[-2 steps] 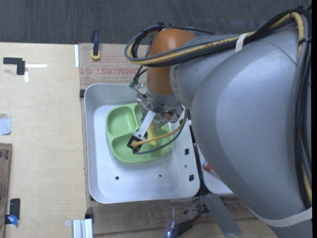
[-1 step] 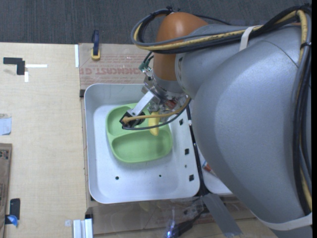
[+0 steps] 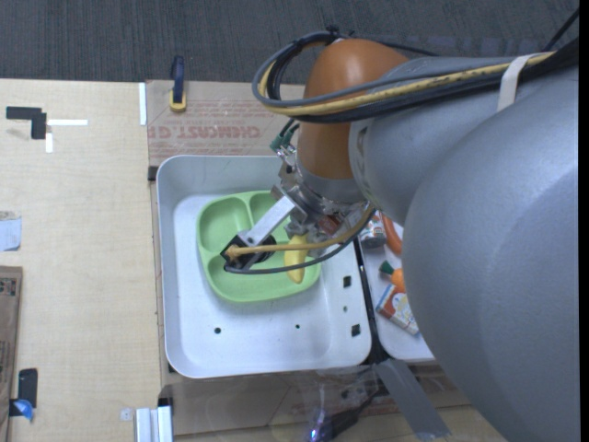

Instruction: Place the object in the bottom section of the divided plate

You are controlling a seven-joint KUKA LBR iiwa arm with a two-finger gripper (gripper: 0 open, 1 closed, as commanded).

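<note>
grey arm [image 3: 479, 201] sprawling over most of the right bin [image 3: 396, 341], orange and red bits [image 3: 393, 236] peeking out beside it, too covered to name, gripper [image 3: 296, 226] blocking the right side of the green plate [image 3: 216, 233], yellow thing [image 3: 294, 265] on it half hiding underneath, kinda too small to tell

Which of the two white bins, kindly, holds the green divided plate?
The bin on the view's left: the green plate lies in it; the other bin holds small orange items.
</note>
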